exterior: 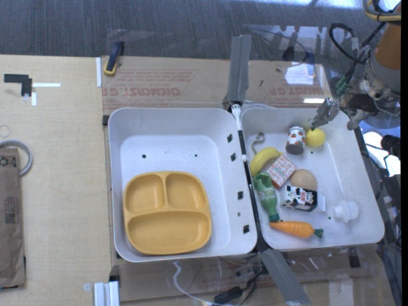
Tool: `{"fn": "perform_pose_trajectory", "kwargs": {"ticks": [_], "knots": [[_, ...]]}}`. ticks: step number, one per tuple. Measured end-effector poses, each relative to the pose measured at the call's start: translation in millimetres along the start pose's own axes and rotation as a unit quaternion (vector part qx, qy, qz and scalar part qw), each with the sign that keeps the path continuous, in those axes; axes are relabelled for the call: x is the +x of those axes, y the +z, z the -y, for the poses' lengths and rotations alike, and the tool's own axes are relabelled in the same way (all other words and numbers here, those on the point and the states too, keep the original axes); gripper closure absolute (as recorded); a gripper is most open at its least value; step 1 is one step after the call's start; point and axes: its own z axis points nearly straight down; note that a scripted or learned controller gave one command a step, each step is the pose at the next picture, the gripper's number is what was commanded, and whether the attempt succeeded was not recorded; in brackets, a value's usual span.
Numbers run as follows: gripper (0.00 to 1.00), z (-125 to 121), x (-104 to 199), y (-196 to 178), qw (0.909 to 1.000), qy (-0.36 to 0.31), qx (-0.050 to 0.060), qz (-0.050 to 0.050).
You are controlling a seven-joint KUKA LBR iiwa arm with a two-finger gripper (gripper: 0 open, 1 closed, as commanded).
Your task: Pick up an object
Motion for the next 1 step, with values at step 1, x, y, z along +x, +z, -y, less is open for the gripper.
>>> {"fn": "perform_pose_trajectory", "kwargs": {"ticks": [1], "knots": [[0.00, -3.6, 43.5, 90.8, 0.9941, 0.108, 0.000, 0.000]]}}
